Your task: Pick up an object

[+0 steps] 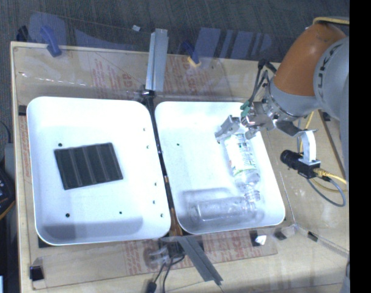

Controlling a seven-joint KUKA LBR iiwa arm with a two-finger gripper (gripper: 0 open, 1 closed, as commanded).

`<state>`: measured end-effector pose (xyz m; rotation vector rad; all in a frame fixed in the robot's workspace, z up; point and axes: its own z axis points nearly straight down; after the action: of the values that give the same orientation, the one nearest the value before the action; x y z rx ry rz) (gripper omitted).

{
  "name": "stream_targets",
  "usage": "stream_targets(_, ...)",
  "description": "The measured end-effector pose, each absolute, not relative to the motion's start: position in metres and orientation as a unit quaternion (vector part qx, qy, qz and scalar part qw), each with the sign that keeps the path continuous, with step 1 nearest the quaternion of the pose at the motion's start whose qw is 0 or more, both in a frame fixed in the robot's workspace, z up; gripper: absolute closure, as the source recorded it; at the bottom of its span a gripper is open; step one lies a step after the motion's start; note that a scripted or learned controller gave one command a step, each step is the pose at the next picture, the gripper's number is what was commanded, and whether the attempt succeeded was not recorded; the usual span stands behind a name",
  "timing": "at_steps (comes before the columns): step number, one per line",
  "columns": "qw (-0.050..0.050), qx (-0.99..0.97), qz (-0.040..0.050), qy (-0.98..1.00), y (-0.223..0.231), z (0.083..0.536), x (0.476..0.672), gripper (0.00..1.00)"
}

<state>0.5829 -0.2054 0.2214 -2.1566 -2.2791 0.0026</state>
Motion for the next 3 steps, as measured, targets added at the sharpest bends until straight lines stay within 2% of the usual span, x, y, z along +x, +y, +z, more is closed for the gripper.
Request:
stream_targets(1, 0.000, -0.680, 0.0010, -0.733, -0.208, 0.182, 0.614, 0.00)
stream_targets(2, 0.001, -0.722, 0.0014, -0.692, -0.209, 0.132, 0.577, 0.00)
stream_targets(3, 0.001, -0.664, 0.0003, -0.748, -0.206, 0.177, 0.556, 0.00)
